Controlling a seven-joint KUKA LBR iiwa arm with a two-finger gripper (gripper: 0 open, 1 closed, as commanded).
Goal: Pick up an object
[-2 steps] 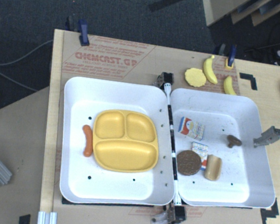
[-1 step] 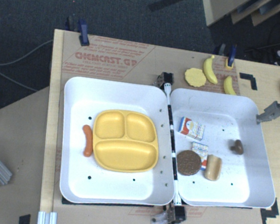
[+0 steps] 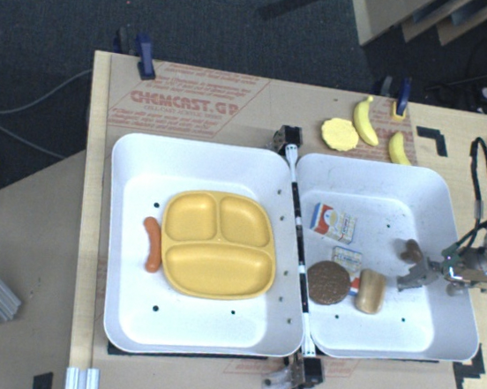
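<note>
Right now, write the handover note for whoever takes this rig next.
Gripper: open, low in the right bin, holding nothing.
Right bin contents: small carton, brown round patty, tan bread roll, all left of the gripper.
Left bin: yellow divided plate with a hot dog beside it.
On the bench behind: two bananas, yellow disc.
Done: nothing picked. Left: grasp and lift one object.

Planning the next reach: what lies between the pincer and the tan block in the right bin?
Nothing: in the camera view, only bare white bin floor lies between the pincer and the tan block. The brown disc sits on the block's far side.
</note>
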